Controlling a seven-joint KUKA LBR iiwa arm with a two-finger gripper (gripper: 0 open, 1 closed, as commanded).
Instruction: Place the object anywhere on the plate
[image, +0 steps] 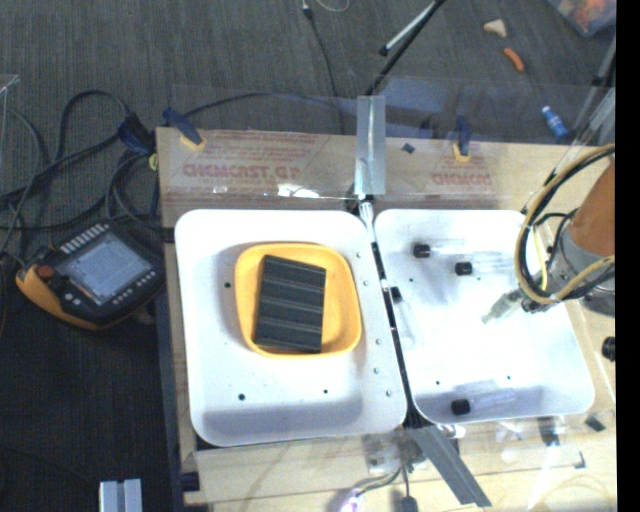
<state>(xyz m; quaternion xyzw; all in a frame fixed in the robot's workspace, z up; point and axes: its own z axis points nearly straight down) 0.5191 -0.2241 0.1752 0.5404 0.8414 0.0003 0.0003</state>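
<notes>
The worktop (270, 170) carries two shallow white bins side by side; the left bin (290, 410) holds a yellow plate (345, 310), and on that plate lies a dark ribbed block (291, 302), flat and roughly centred, its long side running near to far; the right bin (500, 370) bears only small fittings; the arm (600, 215), grey with an orange band and looped with yellow and black cables (535, 255), comes in from the right edge over the right bin; the pincer (503, 307) shows as a small pale tip low over the right bin's floor, and I cannot tell whether it is spread or pressed together; nothing is visible in it. Judged from how things lie, the block already rests on the plate, so the placing looks done; the sound course is to keep clear of the left bin and not nudge the plate. The block sits well apart from the pincer, to its left, across the divider between the bins; a black teach pendant (95, 272) lies on the floor at far left.
</notes>
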